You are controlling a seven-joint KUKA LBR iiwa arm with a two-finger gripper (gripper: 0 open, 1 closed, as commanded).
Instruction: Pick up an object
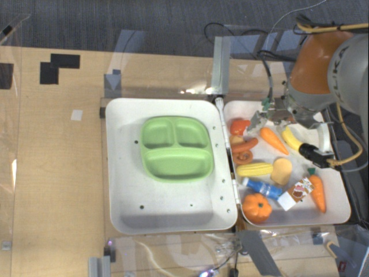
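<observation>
The right bin (340,212) holds several toy foods. Among them are a red tomato (239,126), a sausage (244,146), an orange carrot (274,140), a yellow banana (291,138), a corn cob (253,169) and a tan potato (281,171). Nearer the front lie a blue bottle (262,187), a small pumpkin (256,208), a red-and-white carton (301,189) and a second carrot (317,192). My gripper (266,116) hangs over the back of this bin, just above the first carrot and right of the tomato. I see nothing held in it.
A green divided plate (174,149) lies in the left bin (127,212). A metal post (221,62) rises behind the wall between the bins. Cables (340,157) trail along the right bin's right side. The arm's orange band (314,62) looms over the back right corner.
</observation>
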